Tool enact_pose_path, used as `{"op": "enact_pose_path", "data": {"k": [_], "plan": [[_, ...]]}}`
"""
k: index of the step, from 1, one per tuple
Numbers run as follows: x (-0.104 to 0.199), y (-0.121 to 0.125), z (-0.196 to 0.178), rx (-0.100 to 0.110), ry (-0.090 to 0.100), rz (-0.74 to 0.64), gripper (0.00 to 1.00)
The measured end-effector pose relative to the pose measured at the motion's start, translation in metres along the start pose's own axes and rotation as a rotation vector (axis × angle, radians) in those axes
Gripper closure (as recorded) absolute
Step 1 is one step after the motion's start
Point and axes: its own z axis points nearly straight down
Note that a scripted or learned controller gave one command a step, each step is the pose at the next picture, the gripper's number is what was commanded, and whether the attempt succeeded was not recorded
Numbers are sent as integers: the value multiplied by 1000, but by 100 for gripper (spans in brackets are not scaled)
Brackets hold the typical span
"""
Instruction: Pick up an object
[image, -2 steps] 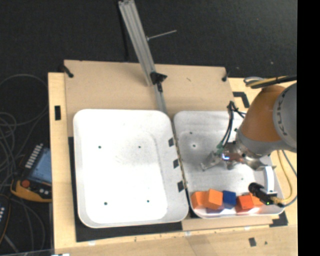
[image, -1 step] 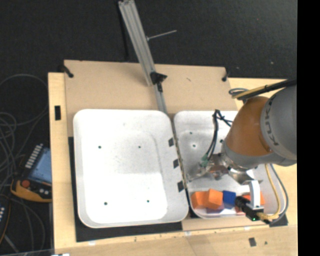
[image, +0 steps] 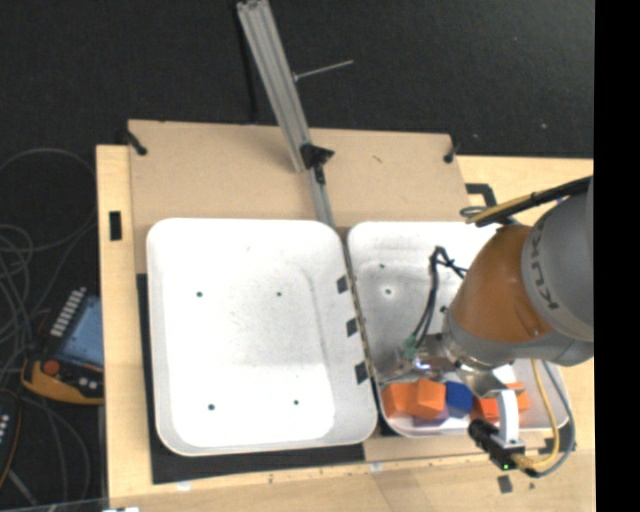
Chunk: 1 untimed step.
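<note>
End effector (image: 432, 372) state unclear, arm (image: 520, 290) hiding it; orange block (image: 418, 399), blue block (image: 458, 398) crowd right bin (image: 385, 255).

Dark speckled floor (image: 450, 60) — pale wooden bench (image: 230, 170), cables (image: 30, 260) at left.

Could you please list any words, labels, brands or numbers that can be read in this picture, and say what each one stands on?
"KU": grey letters running up the arm's grey link, cut off at the edge; the rest cannot be read.
Pendant left of the bench: its screen and keys are too small and blurred to read.
Bins: no text.
</note>
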Motion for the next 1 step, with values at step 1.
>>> {"op": "enact_pose_path", "data": {"k": [1], "plan": [[5,2,-103,-4,1,-8,0]]}}
